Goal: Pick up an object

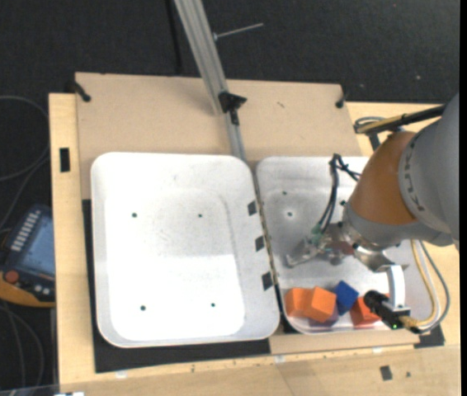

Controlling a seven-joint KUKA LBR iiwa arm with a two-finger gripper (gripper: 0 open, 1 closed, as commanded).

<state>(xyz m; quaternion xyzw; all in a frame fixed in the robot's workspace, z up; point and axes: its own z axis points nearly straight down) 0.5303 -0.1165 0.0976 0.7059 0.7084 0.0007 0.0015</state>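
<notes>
At nine o'clock of the bench a handheld pendant is seen lying among cables, off the work surface. The left bin is seen next. A metal pole is seen slanting down from twelve o'clock to the seam between the bins. In the right bin, the gripper is seen low over the floor at the bin's centre; nothing is seen between its fingers, and how far they are spread cannot be told. At six o'clock of that bin an orange block and a blue block are seen touching, with another orange piece beside them. The approach step is judged in hand; a shift toward six o'clock is called for.
</notes>
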